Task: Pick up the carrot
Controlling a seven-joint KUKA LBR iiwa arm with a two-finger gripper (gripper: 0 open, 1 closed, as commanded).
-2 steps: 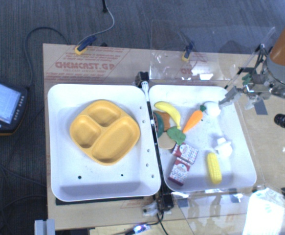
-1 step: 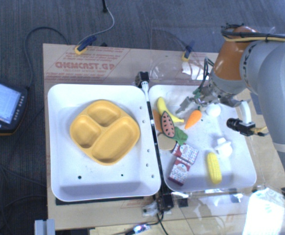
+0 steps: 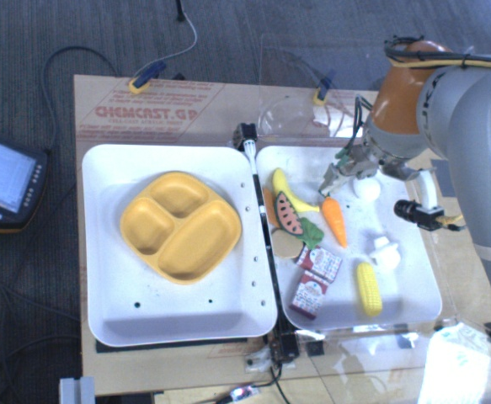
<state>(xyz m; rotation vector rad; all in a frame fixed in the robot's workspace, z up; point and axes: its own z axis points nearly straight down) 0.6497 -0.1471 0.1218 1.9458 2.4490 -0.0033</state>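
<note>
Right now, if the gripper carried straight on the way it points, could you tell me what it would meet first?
Probably the carrot: the gripper points down-left just above its top end. Depth is unclear from this one view.

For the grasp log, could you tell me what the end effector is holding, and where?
Nothing: the end effector sits just above the carrot, which lies in the bin.

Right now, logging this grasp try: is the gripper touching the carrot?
Cannot tell. In the camera view the gripper sits just above the carrot's top end in the right bin; no plain gap or contact shows.
</note>
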